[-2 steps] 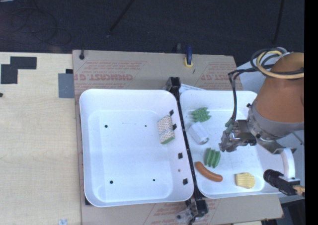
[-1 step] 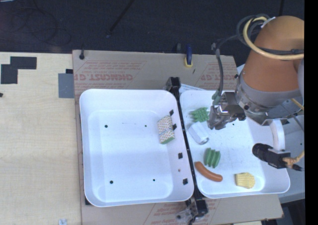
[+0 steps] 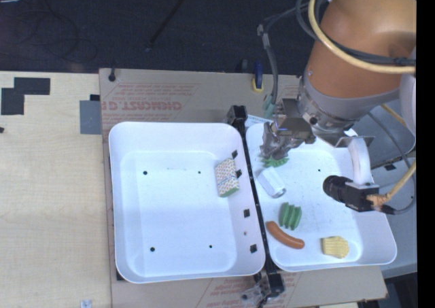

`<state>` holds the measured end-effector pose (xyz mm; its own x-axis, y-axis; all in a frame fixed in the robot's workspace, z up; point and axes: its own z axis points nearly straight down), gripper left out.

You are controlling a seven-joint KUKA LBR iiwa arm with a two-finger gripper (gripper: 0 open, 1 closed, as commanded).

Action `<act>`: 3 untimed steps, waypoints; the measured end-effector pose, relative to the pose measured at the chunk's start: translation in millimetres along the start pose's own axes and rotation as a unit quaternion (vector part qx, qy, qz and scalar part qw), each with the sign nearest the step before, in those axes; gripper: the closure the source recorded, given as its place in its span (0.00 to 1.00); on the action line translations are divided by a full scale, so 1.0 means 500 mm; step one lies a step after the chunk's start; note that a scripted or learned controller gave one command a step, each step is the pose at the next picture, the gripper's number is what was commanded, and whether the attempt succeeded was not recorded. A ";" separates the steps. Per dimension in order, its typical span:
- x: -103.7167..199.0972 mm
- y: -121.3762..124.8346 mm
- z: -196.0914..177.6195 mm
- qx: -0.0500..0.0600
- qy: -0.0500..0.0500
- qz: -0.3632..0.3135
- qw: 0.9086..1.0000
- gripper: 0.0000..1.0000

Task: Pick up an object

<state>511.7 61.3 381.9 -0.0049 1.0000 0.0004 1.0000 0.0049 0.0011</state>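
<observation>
Now the gripper (image 3: 275, 147) is hanging over the right bin (image 3: 380, 249) at its far left corner, a green object (image 3: 275, 160) just beneath it; I cannot tell whether it is gripping. A sponge (image 3: 227, 177) is lying in the left bin (image 3: 122, 198).

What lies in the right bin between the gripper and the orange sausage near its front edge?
In the camera view, between the gripper and the orange sausage lie a small white object and, nearer the sausage, a ridged green item.

Pale wood bench (image 3: 47, 184) w/ cardboard sheet (image 3: 177, 96), dark floor (image 3: 136, 14) behind, cables.
</observation>
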 end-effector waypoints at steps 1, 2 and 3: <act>0.019 0.168 0.032 0.000 -0.001 0.001 1.000 1.00; 0.084 0.176 0.127 0.003 -0.001 0.002 1.000 1.00; 0.157 0.169 0.079 0.002 0.000 0.001 1.000 1.00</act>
